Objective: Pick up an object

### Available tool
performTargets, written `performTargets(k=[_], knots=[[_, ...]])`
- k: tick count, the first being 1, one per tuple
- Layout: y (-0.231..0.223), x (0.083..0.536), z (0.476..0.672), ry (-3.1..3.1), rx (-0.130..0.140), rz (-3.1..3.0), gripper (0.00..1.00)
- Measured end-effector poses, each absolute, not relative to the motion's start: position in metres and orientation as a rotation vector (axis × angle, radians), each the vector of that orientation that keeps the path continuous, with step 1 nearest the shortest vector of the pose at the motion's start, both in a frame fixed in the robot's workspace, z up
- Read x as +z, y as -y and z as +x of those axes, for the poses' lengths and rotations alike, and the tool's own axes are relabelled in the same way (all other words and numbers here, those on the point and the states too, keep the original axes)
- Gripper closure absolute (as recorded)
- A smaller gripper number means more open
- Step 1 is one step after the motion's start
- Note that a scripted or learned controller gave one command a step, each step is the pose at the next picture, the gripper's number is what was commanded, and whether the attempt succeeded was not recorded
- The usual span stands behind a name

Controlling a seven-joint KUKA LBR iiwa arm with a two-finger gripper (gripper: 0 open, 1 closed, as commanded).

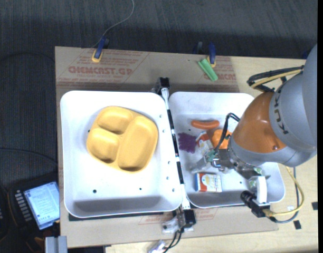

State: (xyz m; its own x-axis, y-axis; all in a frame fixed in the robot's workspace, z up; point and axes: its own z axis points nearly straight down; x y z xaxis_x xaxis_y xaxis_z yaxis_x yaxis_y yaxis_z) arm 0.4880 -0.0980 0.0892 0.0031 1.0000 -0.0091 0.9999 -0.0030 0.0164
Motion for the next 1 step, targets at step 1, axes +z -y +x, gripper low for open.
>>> performTargets(k=[1], knots=[[0.0973, 0.0996, 0.4891, -2.207, 0.011, 2.213, 1.00]])
